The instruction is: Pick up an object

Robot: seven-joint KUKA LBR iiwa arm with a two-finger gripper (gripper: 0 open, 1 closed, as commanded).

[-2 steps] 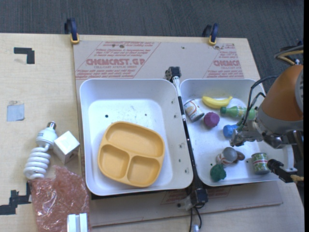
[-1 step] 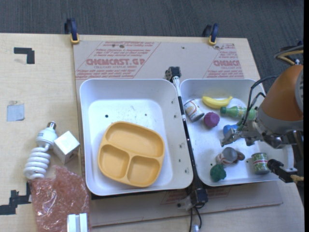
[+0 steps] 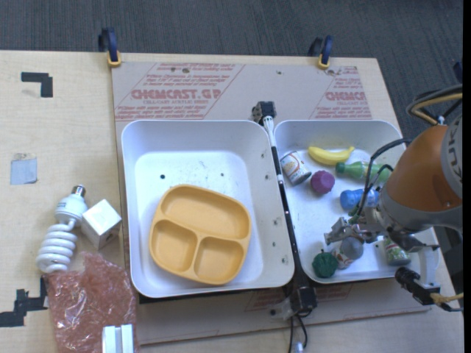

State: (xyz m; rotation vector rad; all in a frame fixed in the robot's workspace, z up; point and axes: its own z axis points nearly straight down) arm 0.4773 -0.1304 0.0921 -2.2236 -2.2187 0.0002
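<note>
Here the grey metal jaws [image 3: 344,234] hovered low in the right white bin [image 3: 294,134], their spread unclear, approaching a small grey rounded object [image 3: 352,248]; next, close squarely.

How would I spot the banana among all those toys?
Look in the right-hand white bin, the crowded one. Along its far wall lies the banana, a small curved yellow piece. It sits between a small can and a green bottle; nothing else there is yellow.

Grey arm [image 3: 427,197] with orange band; black and yellow cables; metallic pincer [image 3: 343,235]
</note>
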